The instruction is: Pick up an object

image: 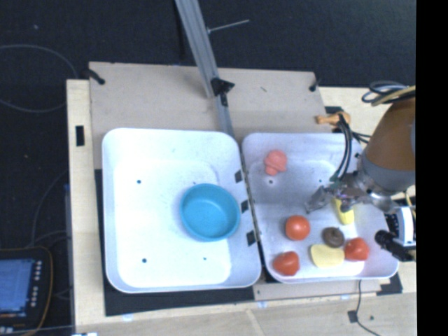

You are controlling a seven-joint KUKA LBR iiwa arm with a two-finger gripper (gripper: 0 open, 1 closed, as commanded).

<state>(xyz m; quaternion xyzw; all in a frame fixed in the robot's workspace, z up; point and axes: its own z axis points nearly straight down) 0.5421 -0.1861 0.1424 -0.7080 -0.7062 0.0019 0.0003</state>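
Two shallow white plastic bins sit side by side on a pale wooden counter [161, 82]. The left bin [133, 159] fills the centre-left of the frame and carries a round blue plastic bowl [208, 211] near its right wall, a little below the middle. The right bin [301, 152] lies in the centre-right of the frame and holds all the small items.

In the upper left part of the right bin rests a pink rounded lump [276, 162], well apart from the rest. Lower down, near the bin's middle, sits a red tomato-like ball [297, 227]. A second red ball [285, 262] lies at the lower left corner of this bin, close to the front rim. To its right a pale yellow, flattish rounded piece [326, 256] lies along the front rim, with a small dark brown round piece [333, 237] touching its upper edge. A third red ball [356, 249] sits just beside both, on their right.

The grey arm with its orange band [392, 145] comes in from the right of the frame, and its end effector [336, 198] hangs low over the right half of the right bin. A small yellow block [345, 212] shows directly under the end effector, just above the brown piece. I cannot tell how far apart the jaws stand, nor whether the yellow block is gripped or merely lying beneath.

A grey metal pole [199, 40] slants from the top of the frame down to the gap between the bins.
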